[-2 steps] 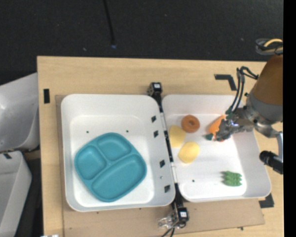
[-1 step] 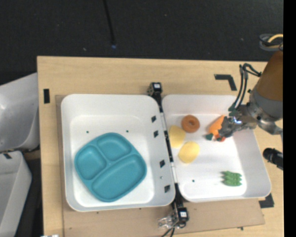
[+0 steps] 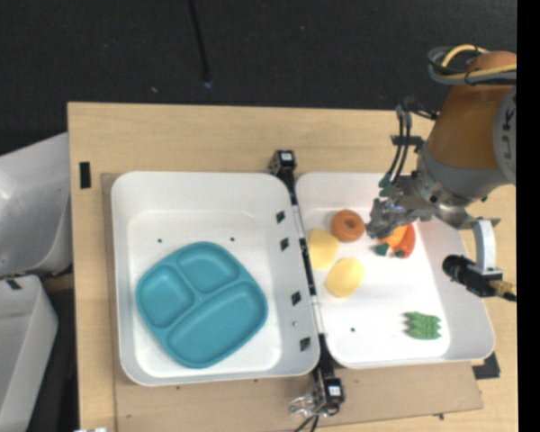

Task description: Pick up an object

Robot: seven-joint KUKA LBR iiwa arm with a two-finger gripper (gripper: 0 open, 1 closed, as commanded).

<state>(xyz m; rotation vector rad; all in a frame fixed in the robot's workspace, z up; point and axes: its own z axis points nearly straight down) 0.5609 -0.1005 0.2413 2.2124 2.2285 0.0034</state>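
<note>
We took the orange carrot-like piece point(image 3: 400, 238) in the right bin point(image 3: 459, 331) as the likely target, since the gripper point(image 3: 383, 220) sat right over its left end. It lay near the bin's upper middle, its long axis running roughly from upper right to lower left, with a small green tip pointing down-left; the gripper covered part of it, so we could not fix that line firmly. Whether the fingers were spread or closed, we could not tell from above.

Just left of it sat a brown-orange ring-shaped piece point(image 3: 347, 225), and below that two yellow pieces point(image 3: 322, 247) point(image 3: 344, 277), close together. A green leafy item point(image 3: 422, 326) lay well apart toward the bin's lower right. The left bin point(image 3: 126, 331) held a blue divided plate point(image 3: 202, 304).

We judged the main risk to be an off-centre grip at the tapered end, letting the piece pivot or slip out. The ring's closeness could also mean a finger nudged it instead.
</note>
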